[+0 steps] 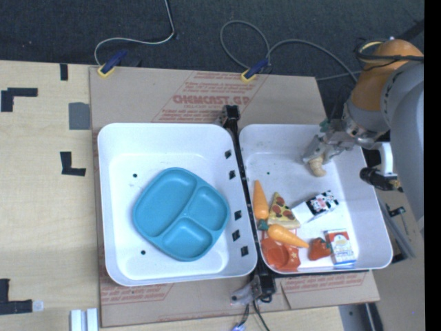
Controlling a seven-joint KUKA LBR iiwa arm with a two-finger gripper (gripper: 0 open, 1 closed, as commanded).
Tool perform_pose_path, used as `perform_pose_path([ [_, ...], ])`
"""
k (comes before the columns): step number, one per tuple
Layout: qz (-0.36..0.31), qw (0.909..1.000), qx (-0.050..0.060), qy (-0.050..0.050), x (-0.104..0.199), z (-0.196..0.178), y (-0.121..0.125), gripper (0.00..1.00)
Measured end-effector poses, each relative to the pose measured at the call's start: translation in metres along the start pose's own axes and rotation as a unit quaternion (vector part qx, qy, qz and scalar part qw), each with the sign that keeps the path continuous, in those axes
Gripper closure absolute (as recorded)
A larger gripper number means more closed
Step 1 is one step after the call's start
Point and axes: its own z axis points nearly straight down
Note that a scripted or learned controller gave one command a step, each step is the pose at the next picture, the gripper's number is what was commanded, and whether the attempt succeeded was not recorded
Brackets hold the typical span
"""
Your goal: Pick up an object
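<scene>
My gripper [319, 154] reaches into the right bin [275, 147] near its far right side, low over the floor. A small tan object [315, 165] lies right at its tip; whether it is gripped is unclear. Further forward in the same bin lie an orange carrot [260, 200], a pizza slice [282, 211], a second carrot [286, 236], a black-and-white piece [322, 203], a red-and-white carton [340, 245] and red pieces [277, 255].
The left bin [117, 150] holds a blue divided plate [180, 214]. The arm [386, 88] comes in over the right bin's far right corner. Cables [248, 40] run along the back of the bench.
</scene>
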Motion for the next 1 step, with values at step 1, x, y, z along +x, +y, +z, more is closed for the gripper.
perform_pose_path([
  [1, 0.001, 1.0, -0.002, -0.001, 0.0891, 0.0101, 0.0021, 1.0],
])
